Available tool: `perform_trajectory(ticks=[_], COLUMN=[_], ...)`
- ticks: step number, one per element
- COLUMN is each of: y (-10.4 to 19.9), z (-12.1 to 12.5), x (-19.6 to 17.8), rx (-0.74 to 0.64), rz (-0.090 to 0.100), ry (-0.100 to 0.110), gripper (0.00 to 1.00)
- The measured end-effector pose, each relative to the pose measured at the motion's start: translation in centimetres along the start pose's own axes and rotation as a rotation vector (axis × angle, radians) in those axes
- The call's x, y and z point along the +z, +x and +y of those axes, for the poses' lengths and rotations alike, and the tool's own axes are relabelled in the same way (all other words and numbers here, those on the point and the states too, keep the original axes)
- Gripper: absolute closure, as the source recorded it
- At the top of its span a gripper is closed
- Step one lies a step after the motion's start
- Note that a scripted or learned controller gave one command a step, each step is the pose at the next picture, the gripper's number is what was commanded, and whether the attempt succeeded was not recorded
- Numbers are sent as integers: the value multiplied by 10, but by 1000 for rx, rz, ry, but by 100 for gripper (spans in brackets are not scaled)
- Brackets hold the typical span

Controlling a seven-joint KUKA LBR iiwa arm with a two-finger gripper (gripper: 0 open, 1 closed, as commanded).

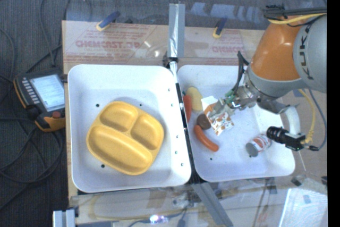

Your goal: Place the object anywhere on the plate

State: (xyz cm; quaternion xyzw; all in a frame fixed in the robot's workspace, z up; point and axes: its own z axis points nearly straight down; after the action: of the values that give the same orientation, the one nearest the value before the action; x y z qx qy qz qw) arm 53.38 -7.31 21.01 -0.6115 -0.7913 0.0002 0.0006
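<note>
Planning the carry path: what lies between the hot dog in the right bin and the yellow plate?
In the camera view, between the hot dog and the yellow plate lie bare bin floor and the two bins' adjoining walls.

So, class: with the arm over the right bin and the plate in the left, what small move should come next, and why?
Probably lower the gripper onto the patterned packet beneath it; the yellow plate bears no object yet.

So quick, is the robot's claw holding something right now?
Claw: it is down among the toy food in the right bin, but whether it is open, shut or holding anything cannot be told from here.
</note>
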Motion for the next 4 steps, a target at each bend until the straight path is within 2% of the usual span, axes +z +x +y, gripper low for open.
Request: perform_trajectory(ticks=[1, 2, 3, 4], y=[94, 94, 94, 92], z=[46, 43, 44, 65], x=[21, 27, 18, 27], rx=[-273, -272, -271, -315], rz=[-5, -1, -1, -3], ry=[-13, 0, 0, 1], gripper=[100, 0, 100, 100])
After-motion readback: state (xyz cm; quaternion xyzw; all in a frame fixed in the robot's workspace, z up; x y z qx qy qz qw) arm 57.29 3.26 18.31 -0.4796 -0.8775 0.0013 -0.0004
